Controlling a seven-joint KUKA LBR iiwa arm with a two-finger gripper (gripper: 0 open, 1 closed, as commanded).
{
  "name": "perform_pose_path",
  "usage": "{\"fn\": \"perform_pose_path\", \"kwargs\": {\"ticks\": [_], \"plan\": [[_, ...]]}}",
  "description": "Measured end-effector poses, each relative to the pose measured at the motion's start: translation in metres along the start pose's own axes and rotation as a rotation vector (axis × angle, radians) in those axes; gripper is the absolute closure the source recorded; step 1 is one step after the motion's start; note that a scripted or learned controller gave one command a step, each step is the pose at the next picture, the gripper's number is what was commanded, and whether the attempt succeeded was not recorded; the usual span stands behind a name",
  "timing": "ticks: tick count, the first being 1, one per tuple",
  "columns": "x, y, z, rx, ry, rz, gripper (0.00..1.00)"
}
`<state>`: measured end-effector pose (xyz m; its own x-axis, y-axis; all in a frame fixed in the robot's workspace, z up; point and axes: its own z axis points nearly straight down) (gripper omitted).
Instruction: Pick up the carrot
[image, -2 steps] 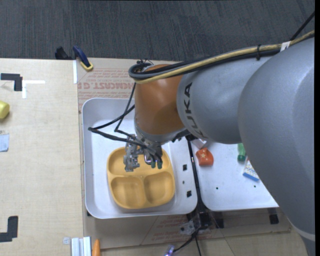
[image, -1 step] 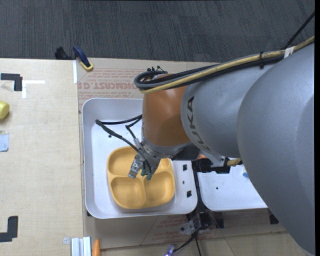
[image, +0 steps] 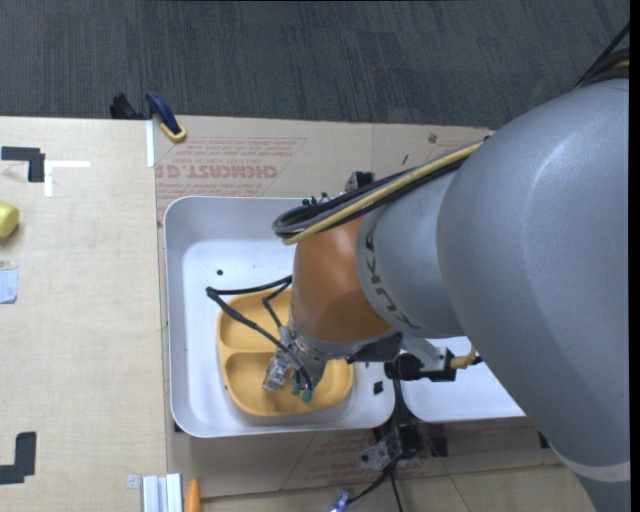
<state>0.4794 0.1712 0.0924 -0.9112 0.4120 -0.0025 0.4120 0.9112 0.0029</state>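
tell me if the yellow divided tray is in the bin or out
In: the yellow divided tray lies flat inside the left white bin, under the gripper.

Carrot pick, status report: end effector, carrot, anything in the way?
End effector low over yellow divided tray in left bin. Carrot can't be made out. Arm covers much of the bin and tray.

The one bit I can take for the carrot (image: 303, 393) is a small green tuft, low in the left bin (image: 190, 300). It sits over the near compartment of the yellow-orange tray (image: 245, 385), right by the gripper (image: 288, 378). I can't separate its body from the tray's colour, so I can't tell its pose.
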Motion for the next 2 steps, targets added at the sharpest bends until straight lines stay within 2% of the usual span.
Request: {"fn": "perform_pose_path", "kwargs": {"ticks": [1, 2], "plan": [[0.006, 0.010, 0.001, 0.001, 0.001, -0.468, 1.00], [0.018, 0.055, -0.053, 0.003, 0.001, -0.200, 1.00]]}}
